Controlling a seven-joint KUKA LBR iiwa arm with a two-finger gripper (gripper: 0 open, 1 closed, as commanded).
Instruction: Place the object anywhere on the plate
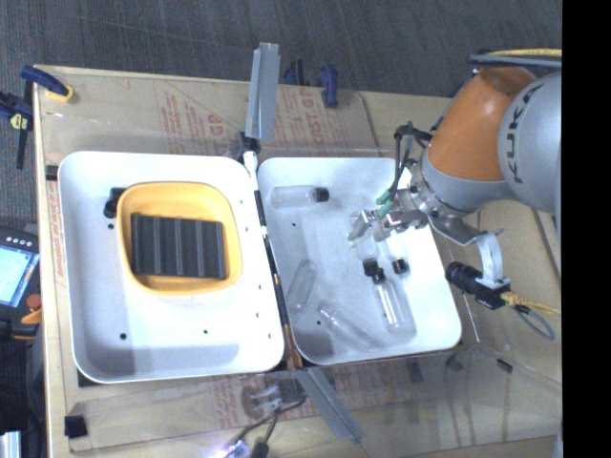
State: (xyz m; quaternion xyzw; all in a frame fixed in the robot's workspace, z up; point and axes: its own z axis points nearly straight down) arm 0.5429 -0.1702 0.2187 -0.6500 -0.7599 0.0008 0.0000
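Note:
A yellow plate (178, 197) with a dark ribbed insert (179, 245) lies in the left bin (91, 322). Several clear plastic vials lie in the right bin (434, 327). One black-capped vial (296, 196) sits near the bin's back left, and two more vials (301, 284) (341, 320) lie towards the front. My gripper (386, 268) hangs low over the right bin, open, with its two dark fingertips (372, 270) apart. A further clear vial (390, 305) lies on the bin floor just in front of the fingertips, with its near end close to the gap between them.
A raised divider (269, 256) separates the two bins. A metal bar (262, 89) stands behind the bins, with blue clamps (327, 84) at the bench's back. A black cable plug (474, 284) hangs from the wrist past the right bin's edge.

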